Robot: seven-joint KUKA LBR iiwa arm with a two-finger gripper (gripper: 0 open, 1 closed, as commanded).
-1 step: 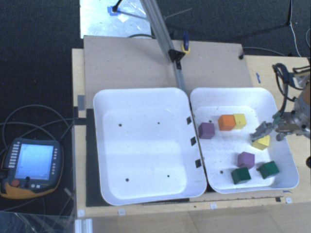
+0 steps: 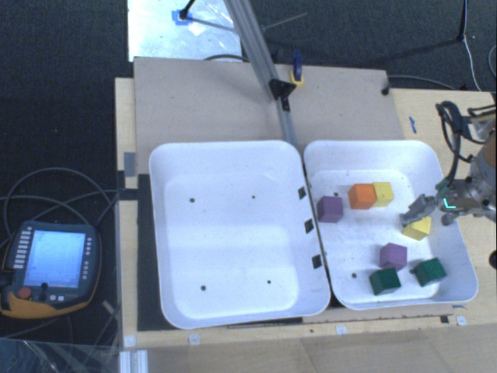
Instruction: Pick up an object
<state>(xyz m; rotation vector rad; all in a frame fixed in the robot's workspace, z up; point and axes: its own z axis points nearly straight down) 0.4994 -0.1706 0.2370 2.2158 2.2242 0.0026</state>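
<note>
Starting at the far left, a teach pendant (image 2: 48, 266) sits on the dark floor with its cable looped around it. Next comes the bench (image 2: 342, 95), carrying the left bin (image 2: 233, 155), then the right bin (image 2: 365, 152) touching it along the middle edge. Inside the right bin, going across: a purple block (image 2: 330, 207) near the left wall, then an orange block (image 2: 362, 196) touching a yellow block (image 2: 383, 193). Lower down there's a dark green block (image 2: 384, 280), another purple one (image 2: 393, 254) just above it, and a second green block (image 2: 429, 270). A small yellow block (image 2: 418, 228) sits at the right, with the gripper (image 2: 432, 210) right over it; its jaws look spread either side of it, I think, but can't really tell.
</note>
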